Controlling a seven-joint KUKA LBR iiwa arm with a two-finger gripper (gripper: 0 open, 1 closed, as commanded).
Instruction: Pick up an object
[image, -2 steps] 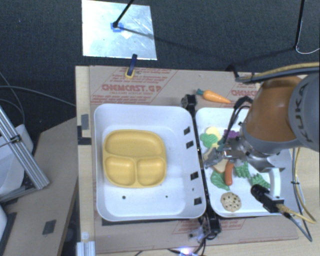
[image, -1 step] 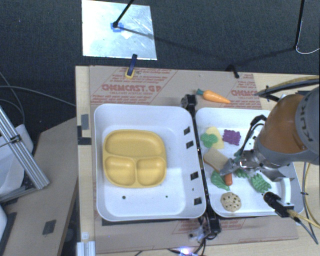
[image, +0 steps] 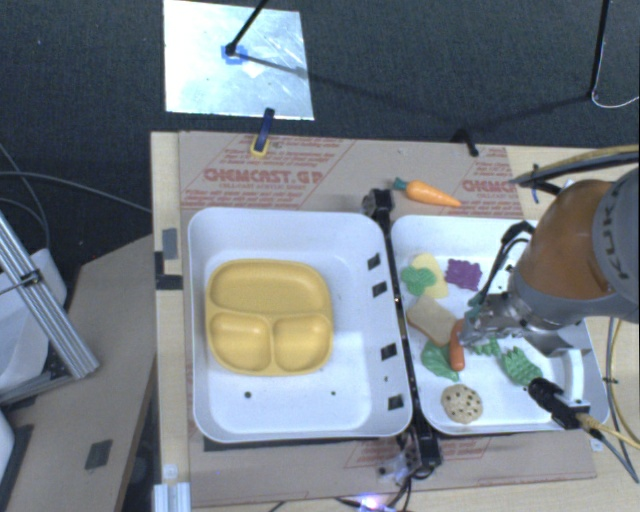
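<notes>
Printed in red across the cardboard sheet behind the bins: "CHEMCAST GP", upper centre of the frame. Repeated at upper right, only partly legible.

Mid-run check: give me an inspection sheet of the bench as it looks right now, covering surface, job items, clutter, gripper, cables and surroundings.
Surface: cardboard-covered bench with left bin and right bin.
Job's things: right bin holds cookie, purple grapes, yellow piece, bread slice, green pieces.
Clutter: yellow divided tray in left bin; carrot on cardboard outside the bins.
Gripper: gripper low over the bread slice and green pieces; grasp cannot be judged.
Cables: black cable across the floor.
Surroundings: shiny sheet on dark carpet.
</notes>
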